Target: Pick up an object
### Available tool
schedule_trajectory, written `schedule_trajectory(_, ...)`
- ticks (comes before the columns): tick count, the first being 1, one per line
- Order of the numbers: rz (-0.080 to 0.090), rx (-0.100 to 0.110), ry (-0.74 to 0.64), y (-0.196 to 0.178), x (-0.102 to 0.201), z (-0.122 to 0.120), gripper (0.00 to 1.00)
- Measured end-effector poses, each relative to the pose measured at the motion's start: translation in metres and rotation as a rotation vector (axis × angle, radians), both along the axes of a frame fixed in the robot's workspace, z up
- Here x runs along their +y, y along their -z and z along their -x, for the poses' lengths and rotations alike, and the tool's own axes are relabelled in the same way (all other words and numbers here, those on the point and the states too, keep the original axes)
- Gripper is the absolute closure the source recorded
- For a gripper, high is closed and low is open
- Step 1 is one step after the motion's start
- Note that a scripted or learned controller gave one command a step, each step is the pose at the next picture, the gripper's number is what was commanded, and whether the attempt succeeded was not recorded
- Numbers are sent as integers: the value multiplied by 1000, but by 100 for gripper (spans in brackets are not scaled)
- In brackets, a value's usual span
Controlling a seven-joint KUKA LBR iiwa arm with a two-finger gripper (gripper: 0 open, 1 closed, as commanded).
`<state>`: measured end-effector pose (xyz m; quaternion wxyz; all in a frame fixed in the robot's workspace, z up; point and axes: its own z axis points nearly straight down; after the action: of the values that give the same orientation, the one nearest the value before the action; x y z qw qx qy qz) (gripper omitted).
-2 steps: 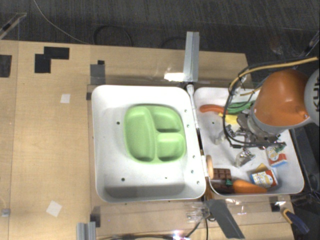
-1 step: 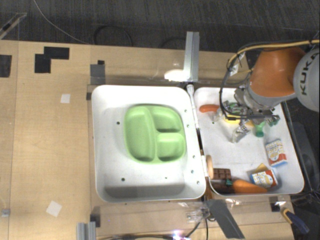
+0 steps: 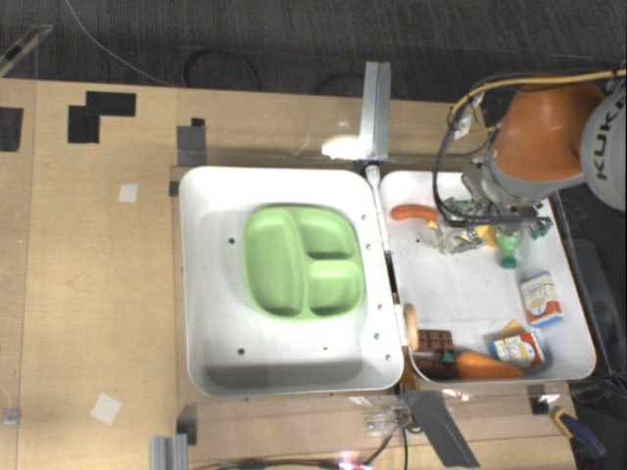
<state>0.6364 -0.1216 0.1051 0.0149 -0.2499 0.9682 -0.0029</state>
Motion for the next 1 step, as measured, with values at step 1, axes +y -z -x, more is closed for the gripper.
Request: schedule_trajectory(1,3,6,-90,-120,54,-37,100)
